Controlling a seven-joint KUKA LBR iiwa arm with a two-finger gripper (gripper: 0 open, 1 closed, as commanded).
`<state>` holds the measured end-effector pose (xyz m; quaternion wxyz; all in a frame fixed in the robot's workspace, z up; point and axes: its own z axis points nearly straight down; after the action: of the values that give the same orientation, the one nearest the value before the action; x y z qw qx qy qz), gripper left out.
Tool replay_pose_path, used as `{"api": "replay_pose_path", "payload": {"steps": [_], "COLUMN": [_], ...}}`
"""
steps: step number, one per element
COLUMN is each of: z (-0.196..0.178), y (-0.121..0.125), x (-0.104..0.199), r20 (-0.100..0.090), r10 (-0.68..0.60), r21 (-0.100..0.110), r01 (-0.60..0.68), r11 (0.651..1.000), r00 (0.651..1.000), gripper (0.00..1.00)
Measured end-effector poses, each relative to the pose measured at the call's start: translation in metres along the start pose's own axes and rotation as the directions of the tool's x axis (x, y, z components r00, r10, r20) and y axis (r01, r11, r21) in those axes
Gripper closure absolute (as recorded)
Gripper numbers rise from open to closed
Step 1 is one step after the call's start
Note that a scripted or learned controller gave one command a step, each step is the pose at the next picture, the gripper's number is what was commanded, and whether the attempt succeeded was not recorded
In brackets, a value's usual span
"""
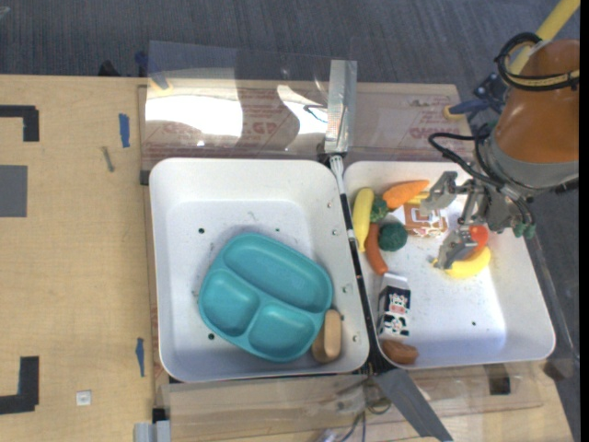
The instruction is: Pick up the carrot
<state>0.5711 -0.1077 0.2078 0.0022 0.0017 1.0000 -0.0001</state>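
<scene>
- Two white bins are seen side by side on the table (74, 247); the divider between them is taken as the landmark.
- The left bin (175, 201) lies left of the divider, and a teal divided plate (265, 295) is held in it, with a tan bread-like piece (328, 335) leaning at the plate's lower right, close to the divider.
- The right bin (515, 325) lies right of the divider.
- The carrot (405, 192) is seen as an orange piece in the upper part of the right bin, a little right of the divider, beside a yellow corn cob (363, 212) that stands just by the divider.
- A green broccoli piece (393, 236) and a small orange-red piece (376, 260) are found below the corn, near the divider.
- A black-and-white milk carton (396, 309) and a brown sausage-like piece (398, 351) lie further down, near the divider.
- The pincer (458, 239) is lowered well right of the divider, over a yellow banana (469, 263) and a red piece (477, 235); its fingers appear apart, and nothing is clearly seen clamped between them.
- The carrot is apart from the pincer, to its upper left.
</scene>
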Motion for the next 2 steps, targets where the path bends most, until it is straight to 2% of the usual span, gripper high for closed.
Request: {"api": "replay_pose_path", "payload": {"steps": [1,2], "z": [0.083,0.105], "y": [0.006,0.005], "x": [-0.049,-0.089], "r20": [0.009,-0.004], "r10": [0.385,0.443], "r21": [-0.002,0.011], "r01": [-0.385,-0.443], "r11": [0.923,0.896], "r00": [0.923,0.896], "gripper": [0.0,0.0]}}
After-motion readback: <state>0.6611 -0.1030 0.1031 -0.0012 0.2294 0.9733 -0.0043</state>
